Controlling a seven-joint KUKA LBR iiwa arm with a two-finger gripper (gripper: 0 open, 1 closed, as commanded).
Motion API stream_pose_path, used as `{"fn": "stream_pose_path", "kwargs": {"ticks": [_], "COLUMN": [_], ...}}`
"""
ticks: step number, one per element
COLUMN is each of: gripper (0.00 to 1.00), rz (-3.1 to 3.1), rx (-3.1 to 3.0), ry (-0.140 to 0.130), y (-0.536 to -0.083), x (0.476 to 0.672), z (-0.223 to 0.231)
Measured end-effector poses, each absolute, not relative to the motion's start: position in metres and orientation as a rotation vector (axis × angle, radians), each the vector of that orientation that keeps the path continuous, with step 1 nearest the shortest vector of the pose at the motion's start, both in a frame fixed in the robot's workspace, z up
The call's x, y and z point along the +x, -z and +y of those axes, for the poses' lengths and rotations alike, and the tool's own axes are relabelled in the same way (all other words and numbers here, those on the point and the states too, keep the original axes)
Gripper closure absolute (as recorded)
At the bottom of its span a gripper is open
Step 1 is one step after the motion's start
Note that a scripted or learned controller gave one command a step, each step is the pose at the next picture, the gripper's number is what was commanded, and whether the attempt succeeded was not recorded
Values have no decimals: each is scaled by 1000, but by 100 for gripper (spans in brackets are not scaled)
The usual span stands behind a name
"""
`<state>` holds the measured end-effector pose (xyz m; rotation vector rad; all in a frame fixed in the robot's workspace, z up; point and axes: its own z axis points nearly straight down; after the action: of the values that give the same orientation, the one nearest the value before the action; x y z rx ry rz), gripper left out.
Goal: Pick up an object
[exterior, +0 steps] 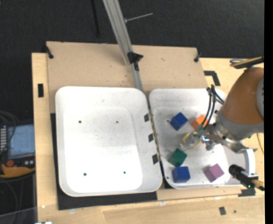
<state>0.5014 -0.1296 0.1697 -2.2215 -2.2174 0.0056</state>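
Here, tool (198,138) low inside the right bin (162,101), just above the green cube (177,157); spread or pressed together, impossible to tell. Nothing visibly gripped, so pickup judged not yet done: orange block (201,121) beside tool, blue cubes (178,121) and purple cube (214,172) resting loose.

two white bins (103,139), two blue cubes (178,121), one green (177,157), one purple (214,172), perhaps one orange (200,121)

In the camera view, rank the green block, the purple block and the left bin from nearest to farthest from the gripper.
Measured from the gripper, which is low in the right bin:
1. Green block, just below and left of it.
2. Purple block, further down, toward the bin's lower right corner.
3. Left bin, across the divide, well off to the left.
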Motion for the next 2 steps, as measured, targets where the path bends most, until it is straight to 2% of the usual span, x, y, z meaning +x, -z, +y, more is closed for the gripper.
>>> {"fn": "stream_pose_path", "kwargs": {"ticks": [1, 2], "gripper": [0, 100], "rz": [-2227, -2220], "rx": [-2231, -2241], "ry": [11, 15], "y": [-130, -139], "x": [510, 511], "z": [-126, -127]}}
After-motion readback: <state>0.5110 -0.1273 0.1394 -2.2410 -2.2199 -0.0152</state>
